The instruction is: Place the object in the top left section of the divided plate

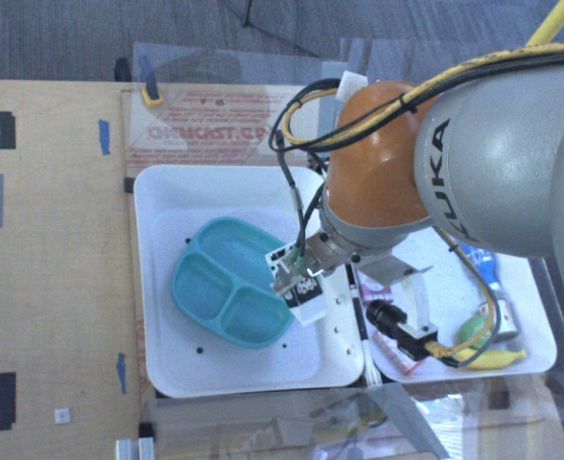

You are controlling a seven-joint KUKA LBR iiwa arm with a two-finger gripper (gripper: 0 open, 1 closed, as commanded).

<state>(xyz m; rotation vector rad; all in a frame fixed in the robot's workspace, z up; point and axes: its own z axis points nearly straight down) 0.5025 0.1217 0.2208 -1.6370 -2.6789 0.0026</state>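
A teal divided plate (226, 278) lies tilted in the left white bin (162, 209). It has one large section toward the back and two smaller ones toward the front. My gripper (290, 276) hangs over the plate's right rim, under the orange band of the arm. I make out no object between its tips. The arm's bulk hides much of the right bin.
The right bin (541, 353) holds a green round item (473, 329), a yellow banana-like item (493, 358) and a blue item (482, 264) near its right side. The ridge between the two bins (344, 338) runs just right of the gripper. Bare bin floor lies in front of the plate.
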